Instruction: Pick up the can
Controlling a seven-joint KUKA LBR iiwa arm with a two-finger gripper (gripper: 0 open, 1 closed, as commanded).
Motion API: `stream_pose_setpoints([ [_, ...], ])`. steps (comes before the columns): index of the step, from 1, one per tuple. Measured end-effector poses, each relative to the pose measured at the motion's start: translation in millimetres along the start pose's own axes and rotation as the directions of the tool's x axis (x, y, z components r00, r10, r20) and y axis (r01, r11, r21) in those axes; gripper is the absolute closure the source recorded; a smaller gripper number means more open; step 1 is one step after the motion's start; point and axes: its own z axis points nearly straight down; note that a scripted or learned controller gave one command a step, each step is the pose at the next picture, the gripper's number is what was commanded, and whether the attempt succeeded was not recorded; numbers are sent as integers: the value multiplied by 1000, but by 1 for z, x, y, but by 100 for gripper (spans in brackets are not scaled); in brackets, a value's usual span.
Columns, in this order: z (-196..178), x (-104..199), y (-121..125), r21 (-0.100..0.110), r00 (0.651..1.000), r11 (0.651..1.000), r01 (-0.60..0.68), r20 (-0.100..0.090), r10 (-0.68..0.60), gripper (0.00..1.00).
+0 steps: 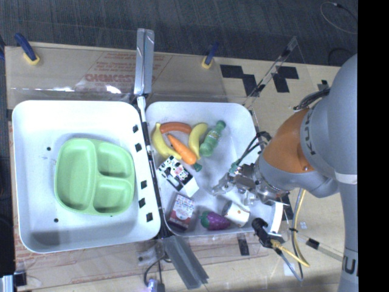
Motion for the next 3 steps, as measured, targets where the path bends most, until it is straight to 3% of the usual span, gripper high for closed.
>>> stream_pose_setpoints([
  [1, -54, 19, 29, -3, 966, 966, 259, 3, -259, 0],
  [2, 1, -1, 0, 0, 855, 855, 519, 2, -519, 0],
  [3, 0, -8, 3, -5, 936, 936, 353, 5, -353, 0],
])
